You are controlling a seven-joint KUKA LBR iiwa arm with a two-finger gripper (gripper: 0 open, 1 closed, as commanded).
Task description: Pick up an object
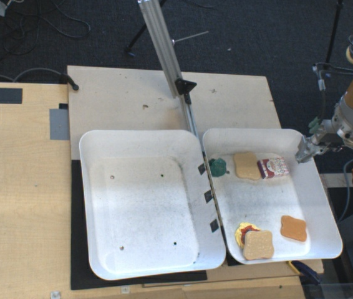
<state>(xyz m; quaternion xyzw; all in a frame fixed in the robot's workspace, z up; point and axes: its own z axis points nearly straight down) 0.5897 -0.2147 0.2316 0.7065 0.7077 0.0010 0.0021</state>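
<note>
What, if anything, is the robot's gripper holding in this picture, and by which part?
Nothing is held. The gripper sits at the right bin's far right rim, with nothing between its fingers; the items lie loose in that bin.

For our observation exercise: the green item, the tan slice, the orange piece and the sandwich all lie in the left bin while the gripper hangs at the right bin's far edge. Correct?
Not quite. The camera view shows the green item, tan slice, orange piece and sandwich in the right bin, not the left bin. The gripper does hang at that bin's far edge.
</note>
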